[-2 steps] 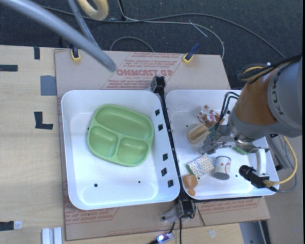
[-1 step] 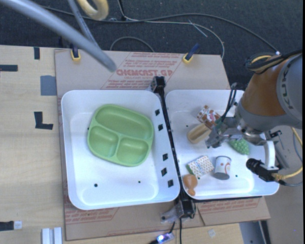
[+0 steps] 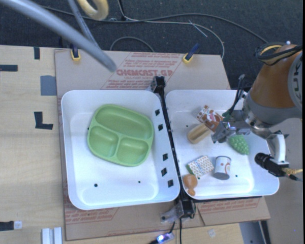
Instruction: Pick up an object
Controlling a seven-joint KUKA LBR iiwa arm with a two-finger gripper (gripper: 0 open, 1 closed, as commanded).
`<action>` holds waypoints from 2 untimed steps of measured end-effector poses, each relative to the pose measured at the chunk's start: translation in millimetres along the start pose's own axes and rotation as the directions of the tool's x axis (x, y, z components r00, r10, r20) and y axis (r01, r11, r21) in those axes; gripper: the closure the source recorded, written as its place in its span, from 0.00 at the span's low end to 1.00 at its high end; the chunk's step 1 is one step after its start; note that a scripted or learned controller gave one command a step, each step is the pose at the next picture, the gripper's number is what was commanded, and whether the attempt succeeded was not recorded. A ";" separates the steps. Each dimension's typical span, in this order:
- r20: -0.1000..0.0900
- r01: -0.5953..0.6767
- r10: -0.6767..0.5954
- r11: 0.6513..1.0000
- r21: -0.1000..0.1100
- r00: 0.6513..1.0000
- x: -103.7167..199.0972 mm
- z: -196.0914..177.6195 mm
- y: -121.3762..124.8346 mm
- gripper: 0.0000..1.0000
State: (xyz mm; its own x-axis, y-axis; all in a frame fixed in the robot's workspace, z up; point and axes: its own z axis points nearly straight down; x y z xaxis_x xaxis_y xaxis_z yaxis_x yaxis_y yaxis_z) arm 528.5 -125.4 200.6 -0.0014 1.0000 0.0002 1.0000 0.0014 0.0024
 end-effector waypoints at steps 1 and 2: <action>0.001 0.000 0.000 1.000 -0.001 1.000 -6.6 -58.3 5.8 1.00; 0.000 0.003 -0.003 1.000 0.004 1.000 38.5 -52.9 7.1 1.00</action>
State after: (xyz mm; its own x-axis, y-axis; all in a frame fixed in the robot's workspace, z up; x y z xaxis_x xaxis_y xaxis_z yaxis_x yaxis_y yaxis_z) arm 535.4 -86.9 253.5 -0.0047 1.0000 0.0003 1.0000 0.0047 -0.0013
